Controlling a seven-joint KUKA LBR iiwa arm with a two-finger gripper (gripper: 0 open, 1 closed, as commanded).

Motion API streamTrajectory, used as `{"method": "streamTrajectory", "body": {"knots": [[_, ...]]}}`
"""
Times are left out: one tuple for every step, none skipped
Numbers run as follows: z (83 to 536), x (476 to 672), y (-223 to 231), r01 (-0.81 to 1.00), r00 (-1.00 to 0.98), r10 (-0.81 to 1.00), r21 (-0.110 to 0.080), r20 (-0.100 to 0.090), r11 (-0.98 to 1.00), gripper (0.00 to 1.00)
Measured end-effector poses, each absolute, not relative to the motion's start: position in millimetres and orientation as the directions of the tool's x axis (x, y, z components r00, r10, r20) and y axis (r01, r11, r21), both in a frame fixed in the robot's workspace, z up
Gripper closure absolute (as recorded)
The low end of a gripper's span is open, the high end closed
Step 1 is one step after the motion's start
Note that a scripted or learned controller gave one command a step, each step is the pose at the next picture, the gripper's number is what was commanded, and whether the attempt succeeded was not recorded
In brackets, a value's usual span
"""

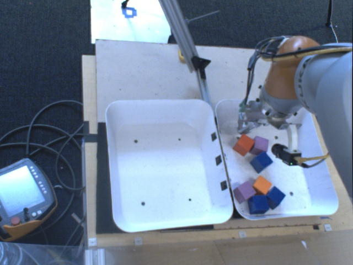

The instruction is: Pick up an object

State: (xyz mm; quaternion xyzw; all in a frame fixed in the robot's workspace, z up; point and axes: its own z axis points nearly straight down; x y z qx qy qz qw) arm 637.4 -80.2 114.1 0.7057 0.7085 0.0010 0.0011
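Observation:
The right bin [325,195] holds several small cubes. An orange cube [243,144], a purple cube [260,144] and a blue cube [261,162] lie near its middle. Nearer the front sit a purple cube [244,191], an orange cube [262,184] and two blue cubes [258,204] [276,196]. My gripper [246,124] hangs over the back left part of this bin, just above and behind the orange and purple cubes. I see nothing between its fingers.
The left bin [118,120] stands beside the right one. A metal pole [179,26] slants over the bench from the back. Cables and a handheld pendant [22,197] lie on the floor at left.

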Motion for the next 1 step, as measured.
{"method": "streamTrajectory", "body": {"knots": [[164.3, 630.6, -84.9, 1.0, -0.001, 1.0, 0.006, -0.001, 0.001, 1.0]]}}
